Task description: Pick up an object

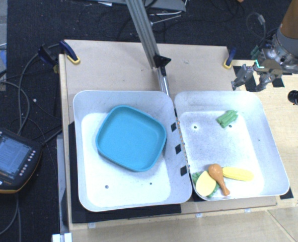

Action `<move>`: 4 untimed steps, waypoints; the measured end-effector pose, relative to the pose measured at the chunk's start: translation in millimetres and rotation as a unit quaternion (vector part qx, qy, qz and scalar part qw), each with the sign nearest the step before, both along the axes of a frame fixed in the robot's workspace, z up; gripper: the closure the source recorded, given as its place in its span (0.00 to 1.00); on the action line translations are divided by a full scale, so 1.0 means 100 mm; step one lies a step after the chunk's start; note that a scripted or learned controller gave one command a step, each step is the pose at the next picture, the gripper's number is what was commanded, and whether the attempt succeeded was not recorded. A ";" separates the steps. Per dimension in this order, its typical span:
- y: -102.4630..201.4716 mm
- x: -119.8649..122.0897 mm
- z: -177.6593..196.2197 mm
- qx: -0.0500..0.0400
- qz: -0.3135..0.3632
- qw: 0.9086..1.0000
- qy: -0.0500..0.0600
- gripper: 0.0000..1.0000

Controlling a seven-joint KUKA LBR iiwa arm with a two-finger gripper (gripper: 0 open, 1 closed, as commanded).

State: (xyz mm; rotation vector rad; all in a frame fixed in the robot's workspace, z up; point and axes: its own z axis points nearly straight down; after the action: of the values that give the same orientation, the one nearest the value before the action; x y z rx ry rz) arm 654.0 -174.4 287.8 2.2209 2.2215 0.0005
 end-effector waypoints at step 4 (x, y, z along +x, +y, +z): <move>0.04 0.02 -1.63 0.001 0.000 1.000 0.002 0.00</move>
State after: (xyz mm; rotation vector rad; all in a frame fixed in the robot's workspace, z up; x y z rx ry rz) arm 656.4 -170.5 124.9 2.2234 2.2251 -0.0039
